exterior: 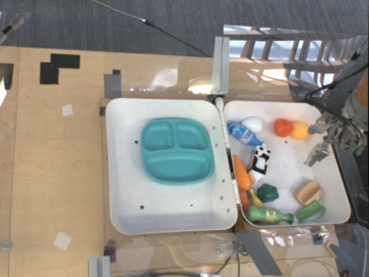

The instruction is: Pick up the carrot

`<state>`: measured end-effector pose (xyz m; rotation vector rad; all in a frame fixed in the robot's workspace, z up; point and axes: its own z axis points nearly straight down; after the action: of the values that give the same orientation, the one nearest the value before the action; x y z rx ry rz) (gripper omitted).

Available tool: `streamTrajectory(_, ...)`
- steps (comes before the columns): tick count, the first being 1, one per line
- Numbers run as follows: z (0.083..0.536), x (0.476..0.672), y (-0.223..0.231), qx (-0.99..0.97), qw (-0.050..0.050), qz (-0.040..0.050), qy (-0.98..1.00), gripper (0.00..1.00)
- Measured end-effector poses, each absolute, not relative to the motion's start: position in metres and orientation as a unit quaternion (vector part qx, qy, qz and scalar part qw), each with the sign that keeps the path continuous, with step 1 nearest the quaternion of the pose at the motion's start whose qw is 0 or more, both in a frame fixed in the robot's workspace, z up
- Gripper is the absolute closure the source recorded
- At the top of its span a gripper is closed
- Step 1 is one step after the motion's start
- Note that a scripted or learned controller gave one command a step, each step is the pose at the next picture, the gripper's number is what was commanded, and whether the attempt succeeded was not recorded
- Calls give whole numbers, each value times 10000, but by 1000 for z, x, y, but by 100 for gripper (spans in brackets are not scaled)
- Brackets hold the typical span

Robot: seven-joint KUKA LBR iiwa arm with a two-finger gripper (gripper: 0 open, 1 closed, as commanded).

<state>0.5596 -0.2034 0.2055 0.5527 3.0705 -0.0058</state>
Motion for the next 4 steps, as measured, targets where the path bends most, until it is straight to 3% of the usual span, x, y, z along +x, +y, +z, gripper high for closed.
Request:
streamTrajectory(1,171,584,-205,1257,49,-5,9921,0)
streamTrajectory(2,208,611,-205,-620,70,-15,9981,0)
streamTrajectory(3,143,642,-204,-1443,42,-3,9895,0)
streamTrajectory(4,137,672,-205,-2088,70,-20,9779,0)
